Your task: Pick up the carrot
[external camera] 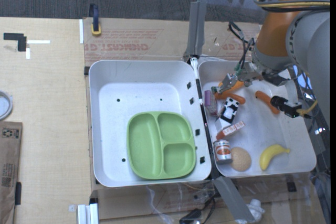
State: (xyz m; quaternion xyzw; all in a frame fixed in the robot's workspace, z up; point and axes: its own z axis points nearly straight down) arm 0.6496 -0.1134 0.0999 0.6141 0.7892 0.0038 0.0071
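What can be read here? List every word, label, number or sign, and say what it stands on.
"CHEMCAST" with "GP" beside it: red print, upside down, on the cardboard sheet behind the bins; the reading is uncertain.
Recycling sign, no legible words: on the brown carton at the left edge.
Label on the small can: too small to read.
Print on the wrapped bar: too blurred to read.

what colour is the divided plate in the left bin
Light green; the divided plate shows plainly in the camera view, lying in the left bin.
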